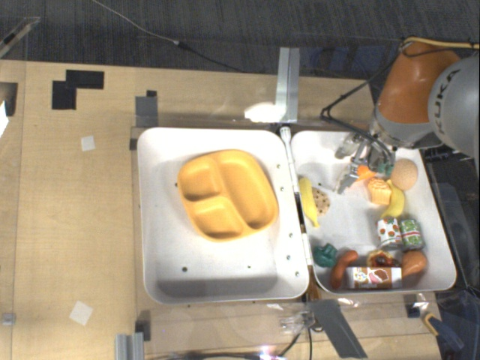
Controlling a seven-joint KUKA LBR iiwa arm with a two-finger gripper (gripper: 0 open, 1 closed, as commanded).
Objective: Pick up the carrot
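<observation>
From above, the gripper point(363, 165) hangs low in the right bin point(330, 145), its fingers spread, with the small orange carrot point(365, 172) lying right at the fingertips, not visibly clamped. Just beside the carrot sit an egg point(404, 175) and a banana point(395, 201). The left bin point(161, 223) carries a yellow divided tray point(223, 193).

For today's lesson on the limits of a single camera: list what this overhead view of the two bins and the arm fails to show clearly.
- The gripper: in the camera view it is small and blurred over the right bin.
- The orange item, possibly the carrot: partly covered by the gripper, so its shape and any contact are unclear.
- Packet labels: too small to read.
- The arm: cut off by the right edge.
</observation>
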